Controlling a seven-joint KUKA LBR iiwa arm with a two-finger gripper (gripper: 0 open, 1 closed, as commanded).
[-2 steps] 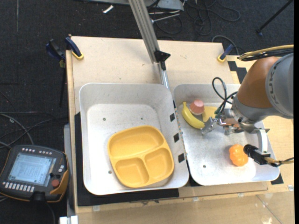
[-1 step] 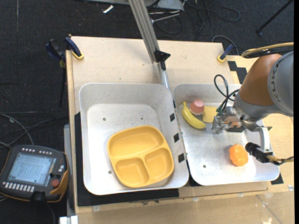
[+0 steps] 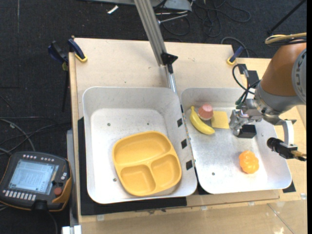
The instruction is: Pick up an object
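Observation:
The right bin (image 3: 219, 179) holds a yellow banana (image 3: 200, 123), a small pink cup-like object (image 3: 206, 111), a flat yellow block (image 3: 220, 120) and an orange pepper-like toy (image 3: 249, 162). My gripper (image 3: 241, 126) hangs low over the right bin's upper middle, just right of the yellow block and above the orange toy. Nothing shows between its fingers. The arm's orange band (image 3: 287, 67) rises from the right edge.
A yellow divided plate (image 3: 146, 163) lies in the left bin (image 3: 97, 130). A slanted metal pole (image 3: 151, 26) crosses above the wall between the two bins. Blue and yellow clamps (image 3: 75, 50) sit at the bench corners. A teach pendant (image 3: 31, 179) lies at the lower left.

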